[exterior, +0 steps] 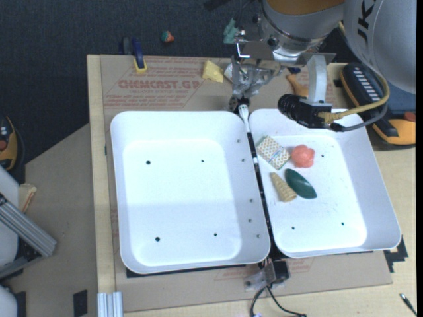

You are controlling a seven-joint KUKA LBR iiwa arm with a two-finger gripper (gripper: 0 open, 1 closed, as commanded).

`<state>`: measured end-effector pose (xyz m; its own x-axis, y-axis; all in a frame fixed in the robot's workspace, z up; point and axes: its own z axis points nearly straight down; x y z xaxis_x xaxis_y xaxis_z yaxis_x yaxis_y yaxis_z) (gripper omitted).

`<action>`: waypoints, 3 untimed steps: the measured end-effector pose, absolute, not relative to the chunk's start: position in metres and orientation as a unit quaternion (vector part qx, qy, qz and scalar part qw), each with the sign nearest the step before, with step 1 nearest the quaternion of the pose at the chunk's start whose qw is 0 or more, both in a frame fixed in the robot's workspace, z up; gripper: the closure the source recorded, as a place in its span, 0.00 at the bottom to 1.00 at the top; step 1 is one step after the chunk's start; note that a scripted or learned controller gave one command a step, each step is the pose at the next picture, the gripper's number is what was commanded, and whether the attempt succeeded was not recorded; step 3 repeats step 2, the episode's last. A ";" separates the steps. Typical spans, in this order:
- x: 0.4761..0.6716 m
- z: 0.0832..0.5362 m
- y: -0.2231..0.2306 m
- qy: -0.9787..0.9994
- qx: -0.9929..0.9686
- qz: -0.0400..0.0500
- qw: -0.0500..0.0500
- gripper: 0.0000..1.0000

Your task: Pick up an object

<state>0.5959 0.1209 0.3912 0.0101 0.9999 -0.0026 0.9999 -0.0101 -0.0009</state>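
The arm [310, 5] is cut off by the top and right edges, so much of its grey body and orange band is out of frame, and its bulk covers part of the worktop [165, 84] behind the bins. The pincer [241, 84] hangs at the far end of the seam between the two bins, a dark tangle of metal and cable; whether it is spread or pressed together cannot be told from here, and nothing can be made out in its grip. Its tip sits just above the far rims where the left bin [132, 131] and right bin [370, 177] meet. The loose things lie in the right bin, nearer the camera than the pincer and to its right: a patterned block [272, 152] closest, a pink ball [303, 156] just beyond that to the right, then a tan cone [283, 187] touching a dark green oval piece [302, 184]. A yellow scrap [213, 72] lies on the worktop to the pincer's left.
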 end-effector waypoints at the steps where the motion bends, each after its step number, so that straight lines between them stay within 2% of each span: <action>1: 0.580 0.337 0.231 0.711 0.704 -0.003 -0.003 1.00; 3: 0.582 0.351 0.226 0.708 0.707 0.000 0.000 1.00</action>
